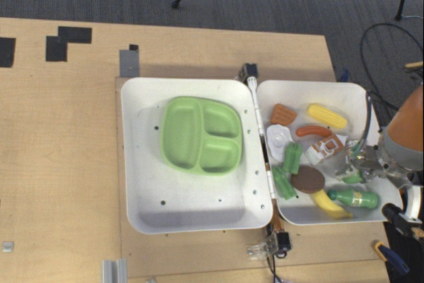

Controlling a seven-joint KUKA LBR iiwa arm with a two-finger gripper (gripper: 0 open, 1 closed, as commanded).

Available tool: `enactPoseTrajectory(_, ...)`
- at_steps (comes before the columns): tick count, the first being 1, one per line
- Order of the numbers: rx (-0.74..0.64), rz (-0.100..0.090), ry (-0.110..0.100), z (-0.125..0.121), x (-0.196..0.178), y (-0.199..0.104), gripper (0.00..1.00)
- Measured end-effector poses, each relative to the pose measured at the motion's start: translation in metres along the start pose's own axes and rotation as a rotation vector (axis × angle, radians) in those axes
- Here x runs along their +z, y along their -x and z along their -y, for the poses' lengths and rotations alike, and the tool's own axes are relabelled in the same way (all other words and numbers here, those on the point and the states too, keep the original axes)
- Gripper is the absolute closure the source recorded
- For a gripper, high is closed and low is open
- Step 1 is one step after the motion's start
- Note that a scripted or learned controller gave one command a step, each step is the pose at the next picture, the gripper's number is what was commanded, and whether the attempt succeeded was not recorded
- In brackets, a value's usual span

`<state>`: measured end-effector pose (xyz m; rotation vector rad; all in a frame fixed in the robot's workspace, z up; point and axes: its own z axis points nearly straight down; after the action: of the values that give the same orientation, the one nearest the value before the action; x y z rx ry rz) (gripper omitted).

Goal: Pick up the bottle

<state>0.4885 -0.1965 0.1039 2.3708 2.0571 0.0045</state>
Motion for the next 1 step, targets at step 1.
enactPoseTrajectory(1, 0.326, 0.0, -0.002, 0.0061, -0.0605, -0.0392, 1.0)
